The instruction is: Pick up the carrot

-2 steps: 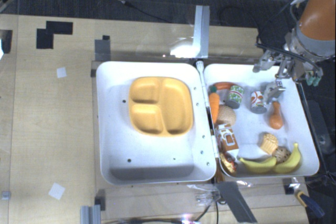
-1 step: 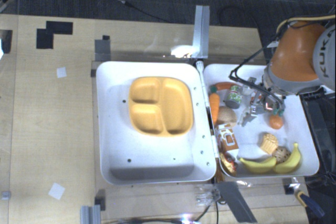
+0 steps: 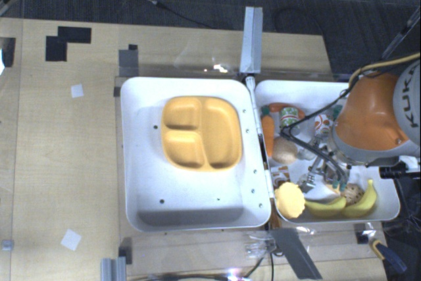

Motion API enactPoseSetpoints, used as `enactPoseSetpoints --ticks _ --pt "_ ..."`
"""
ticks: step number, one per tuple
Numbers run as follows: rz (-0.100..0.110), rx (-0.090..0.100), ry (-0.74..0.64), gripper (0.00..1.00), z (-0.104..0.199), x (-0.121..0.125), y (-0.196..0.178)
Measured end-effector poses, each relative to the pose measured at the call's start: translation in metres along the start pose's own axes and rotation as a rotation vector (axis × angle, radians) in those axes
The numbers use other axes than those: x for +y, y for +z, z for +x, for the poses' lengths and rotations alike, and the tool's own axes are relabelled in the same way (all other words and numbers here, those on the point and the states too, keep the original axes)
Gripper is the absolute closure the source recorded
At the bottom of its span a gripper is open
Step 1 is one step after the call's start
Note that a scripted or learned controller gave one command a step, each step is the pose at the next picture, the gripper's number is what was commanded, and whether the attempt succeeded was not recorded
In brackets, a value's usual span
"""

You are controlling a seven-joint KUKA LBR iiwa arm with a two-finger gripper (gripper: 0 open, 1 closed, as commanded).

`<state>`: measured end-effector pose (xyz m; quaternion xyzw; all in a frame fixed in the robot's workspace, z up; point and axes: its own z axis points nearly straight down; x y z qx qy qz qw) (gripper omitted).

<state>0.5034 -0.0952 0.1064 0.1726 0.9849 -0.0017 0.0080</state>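
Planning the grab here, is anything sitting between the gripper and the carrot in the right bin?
Yes. The gripper is right of the carrot, with a brownish round food item and a can lying in between.

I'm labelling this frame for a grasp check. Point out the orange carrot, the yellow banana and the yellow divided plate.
Orange carrot [image 3: 268,131]: camera view, on its middle, by the right bin's left wall.
Yellow banana [image 3: 342,204]: camera view, on its curved middle.
Yellow divided plate [image 3: 220,161]: camera view, on its lower-right rim.
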Motion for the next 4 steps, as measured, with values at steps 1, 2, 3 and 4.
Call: enactPoseSetpoints --ticks 1,2,3,4 --pt "-0.003 -0.007 -0.007 1.0 -0.003 0.003 -0.011" --pt "-0.003 0.006 -0.133 1.0 -0.003 -0.008 -0.023" --pt "-0.005 0.003 -0.673 1.0 0.005 -0.021 -0.096" --pt "-0.006 0.009 -0.782 1.0 -0.022 -0.068 -0.05"
